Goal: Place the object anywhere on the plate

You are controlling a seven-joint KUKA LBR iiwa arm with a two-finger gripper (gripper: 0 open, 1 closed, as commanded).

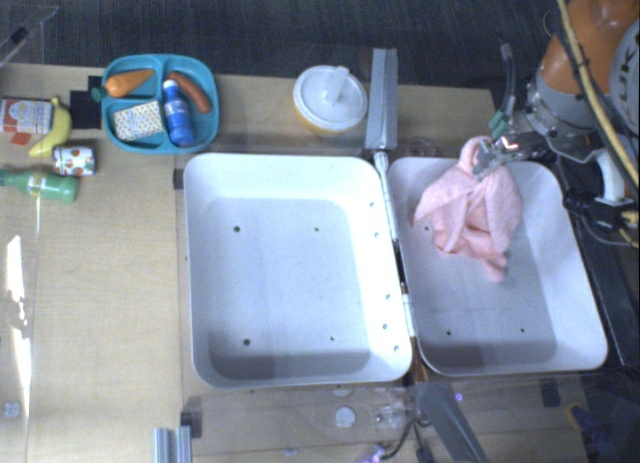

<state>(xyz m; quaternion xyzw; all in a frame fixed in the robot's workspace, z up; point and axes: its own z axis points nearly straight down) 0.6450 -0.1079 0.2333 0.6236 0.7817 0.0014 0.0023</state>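
1 claw (490, 154) pinching pink cloth (470, 213), over right bin (575, 251)

robot lab bench: twin white bins (290, 371), toy food tray (205, 101)

Two white bins (290, 176) sit side by side; one pink cloth (470, 213) lies in the right one; at far left, one blue divided tray (205, 86); one banana (53, 129); one can (74, 160); one green bottle (40, 185); one lidded cup (331, 98).
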